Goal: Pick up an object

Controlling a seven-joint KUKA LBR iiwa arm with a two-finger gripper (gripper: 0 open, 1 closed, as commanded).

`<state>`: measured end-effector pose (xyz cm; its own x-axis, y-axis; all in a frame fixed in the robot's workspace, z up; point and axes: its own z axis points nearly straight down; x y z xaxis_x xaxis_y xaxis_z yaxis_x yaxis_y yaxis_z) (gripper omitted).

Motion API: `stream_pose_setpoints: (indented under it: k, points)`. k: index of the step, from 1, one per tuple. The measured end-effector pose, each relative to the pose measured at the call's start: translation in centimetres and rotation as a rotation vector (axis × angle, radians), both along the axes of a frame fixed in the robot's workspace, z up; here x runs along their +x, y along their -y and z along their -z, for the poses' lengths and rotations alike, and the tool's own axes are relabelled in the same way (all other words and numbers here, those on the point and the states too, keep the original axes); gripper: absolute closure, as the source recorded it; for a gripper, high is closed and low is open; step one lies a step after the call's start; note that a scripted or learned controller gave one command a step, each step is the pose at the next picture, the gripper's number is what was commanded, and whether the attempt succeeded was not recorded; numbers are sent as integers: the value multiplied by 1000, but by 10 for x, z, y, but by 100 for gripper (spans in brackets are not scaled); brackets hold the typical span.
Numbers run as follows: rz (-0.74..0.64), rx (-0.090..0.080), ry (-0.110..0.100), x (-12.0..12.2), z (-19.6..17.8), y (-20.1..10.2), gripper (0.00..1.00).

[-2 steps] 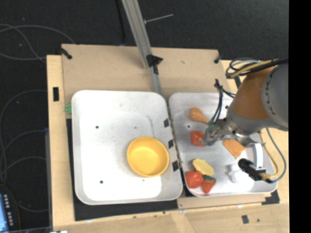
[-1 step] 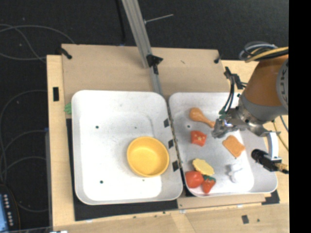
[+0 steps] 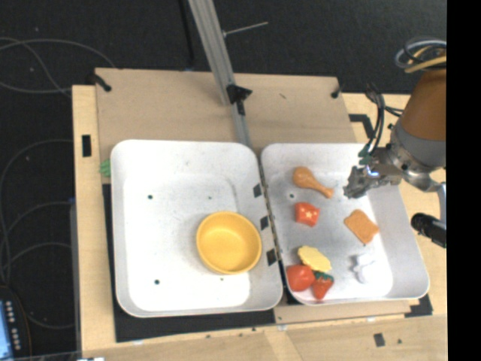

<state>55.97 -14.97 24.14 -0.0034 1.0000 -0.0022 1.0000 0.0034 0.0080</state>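
My gripper [image 3: 358, 185] hangs over the upper right part of the right bin [image 3: 402, 277], at the end of the grey arm with its orange band. Nothing shows between its fingertips. Just left of it lies a tan drumstick-shaped toy [image 3: 310, 180]. Below it sits an orange wedge [image 3: 361, 226]. A red tomato-like piece [image 3: 307, 214] lies in the bin's middle. Near the front edge are a yellow piece [image 3: 314, 259], a red round piece [image 3: 300, 277] and a strawberry [image 3: 322, 285]. A small white object [image 3: 364, 268] rests at the front right.
The left bin [image 3: 150, 179] holds a yellow bowl [image 3: 228, 242] near its right side. A metal pole [image 3: 216, 47] slants down to the back where the bins meet. Black clips sit along the seam between the bins.
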Motion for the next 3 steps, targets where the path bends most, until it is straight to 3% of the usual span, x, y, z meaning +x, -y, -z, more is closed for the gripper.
stream_pose_setpoints:
  k: [1, 3]
  points:
    - [-1, 2, -3, 1, -30, 1, 100]
    - [-2, 1, -7, 38, -5, -98, 100]
